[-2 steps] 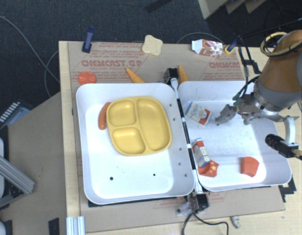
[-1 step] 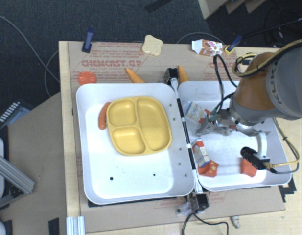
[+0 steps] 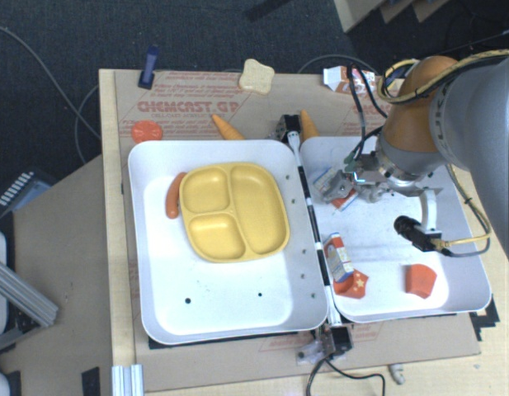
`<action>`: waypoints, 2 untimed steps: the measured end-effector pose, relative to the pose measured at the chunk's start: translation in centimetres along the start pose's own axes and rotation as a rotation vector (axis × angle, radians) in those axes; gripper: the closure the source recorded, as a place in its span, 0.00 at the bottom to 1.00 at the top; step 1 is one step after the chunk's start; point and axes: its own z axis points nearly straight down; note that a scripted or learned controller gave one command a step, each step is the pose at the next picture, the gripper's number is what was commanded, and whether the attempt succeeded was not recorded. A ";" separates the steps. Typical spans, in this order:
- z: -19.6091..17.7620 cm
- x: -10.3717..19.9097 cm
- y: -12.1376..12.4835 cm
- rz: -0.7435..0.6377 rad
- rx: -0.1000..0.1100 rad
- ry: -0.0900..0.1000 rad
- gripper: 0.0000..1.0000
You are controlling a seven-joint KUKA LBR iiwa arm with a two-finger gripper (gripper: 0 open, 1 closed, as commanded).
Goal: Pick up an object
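**End effector low in the right bin, over a small red-and-white item**

Taking the yellow divided plate [image 3: 234,210] in the left bin [image 3: 155,221] as the landmark, everything the arm can reach lies to its right, across the seam between the bins. The end effector [image 3: 346,186] sits low in the right bin [image 3: 460,246], just right of the plate's upper corner, with a small red-and-white piece [image 3: 343,200] directly beneath it. Whether it is spread, pressed together or pinching that piece cannot be told; the wrist housing covers the tips.

Likely targets, all right of the plate: the red-and-white packet [image 3: 340,258] lying along the bin's near wall, a red star-like piece [image 3: 354,283] touching its lower end, and an orange-red block [image 3: 420,279] further right, well apart from both.

The block looks rigid, light and plain-sided, so a pinch across opposite flat faces should hold. The packet looks thin and glossy, probably slippery and apt to slide; take it across its narrow width, away from the wall.

A sausage-like toy [image 3: 172,196] lies against the plate's left edge.
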 end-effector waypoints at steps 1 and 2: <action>0.0 0.4 2.1 0.000 -0.001 -0.001 0.00; -1.0 0.4 2.2 -0.001 -0.004 -0.002 1.00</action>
